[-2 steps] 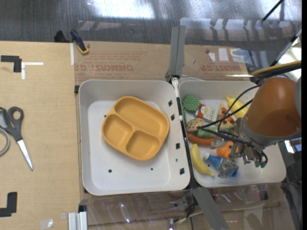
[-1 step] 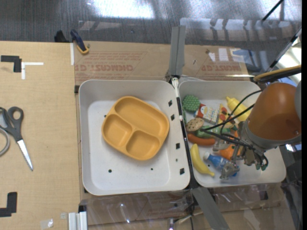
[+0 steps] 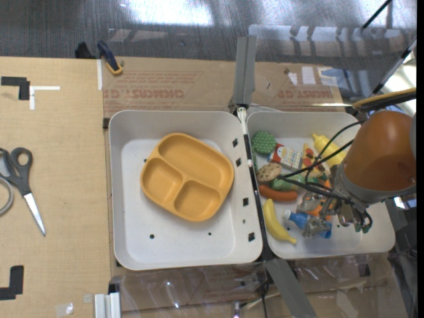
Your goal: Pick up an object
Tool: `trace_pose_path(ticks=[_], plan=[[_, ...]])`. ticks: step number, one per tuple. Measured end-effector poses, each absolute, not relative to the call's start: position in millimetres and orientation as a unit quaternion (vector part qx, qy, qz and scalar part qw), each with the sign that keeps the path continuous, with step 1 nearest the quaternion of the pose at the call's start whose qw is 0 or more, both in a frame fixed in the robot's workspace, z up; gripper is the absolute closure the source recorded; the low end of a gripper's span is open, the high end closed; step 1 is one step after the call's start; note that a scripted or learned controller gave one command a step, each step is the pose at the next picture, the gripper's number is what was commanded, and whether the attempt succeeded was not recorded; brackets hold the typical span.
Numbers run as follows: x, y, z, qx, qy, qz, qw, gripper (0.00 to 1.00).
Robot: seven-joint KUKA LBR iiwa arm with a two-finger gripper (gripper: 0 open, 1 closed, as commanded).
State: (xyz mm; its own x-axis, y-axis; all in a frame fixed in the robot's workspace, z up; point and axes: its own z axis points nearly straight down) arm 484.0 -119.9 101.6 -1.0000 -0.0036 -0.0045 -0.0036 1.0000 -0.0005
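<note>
Camera view shows the pick not yet made, as far as I can judge: the toys lie in the right bin (image 3: 381, 244), among them a banana (image 3: 278, 222), a cookie (image 3: 269, 172), a green knitted piece (image 3: 264, 142) and a small blue item (image 3: 311, 221). The arm's orange band (image 3: 383, 152) hangs over that bin's right half, the wrist pointing down. The gripper (image 3: 326, 212) seems to sit low among the clutter beside the blue item; whether it grips anything I cannot tell. The left bin (image 3: 126, 197) holds a yellow divided plate (image 3: 187, 176).
</note>
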Motion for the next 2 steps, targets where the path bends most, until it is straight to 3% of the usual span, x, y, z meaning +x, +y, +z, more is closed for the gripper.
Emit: trace_pose_path(ticks=[1,2], plan=[[538.0,-69.5,241.7,0.067,0.998,0.0002,0.002,1.00],[592.7,-41.0,283.7,0.057,0.998,0.0000,0.002,1.00]])
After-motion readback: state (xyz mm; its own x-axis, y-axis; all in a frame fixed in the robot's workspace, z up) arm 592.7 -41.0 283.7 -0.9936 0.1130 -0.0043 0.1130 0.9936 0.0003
